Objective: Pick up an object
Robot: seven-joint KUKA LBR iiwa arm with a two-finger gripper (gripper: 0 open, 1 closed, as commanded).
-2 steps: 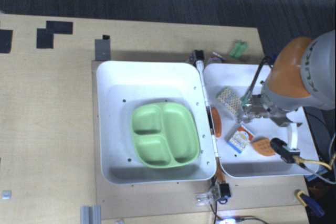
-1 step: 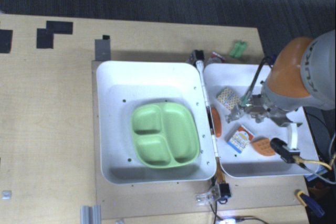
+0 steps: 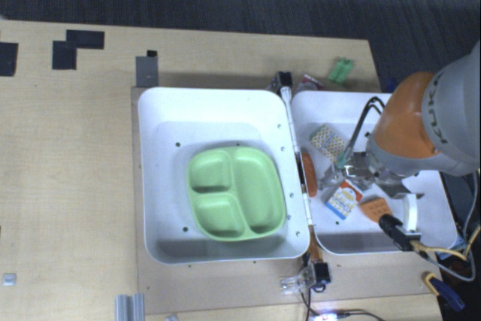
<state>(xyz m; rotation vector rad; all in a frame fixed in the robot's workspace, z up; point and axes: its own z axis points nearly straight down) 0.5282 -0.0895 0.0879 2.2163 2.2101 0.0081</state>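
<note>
My gripper (image 3: 342, 175) hangs low inside the right bin (image 3: 340, 98), near its middle. Just below it lies a small white packet (image 3: 341, 201) with blue and orange print. An orange-brown flat piece (image 3: 374, 207) lies to the right of that packet. A speckled pale pouch (image 3: 328, 140) rests further back, up and left of the gripper. A thin orange-brown stick (image 3: 309, 171) lies along the bin's left wall. Nothing is visibly held by the gripper.
The left bin (image 3: 161, 133) holds a light green divided plate (image 3: 236, 192). A green object (image 3: 340, 71) lies on the bench behind the right bin. The arm's grey body and orange band (image 3: 406, 124) cover the right bin's right side.
</note>
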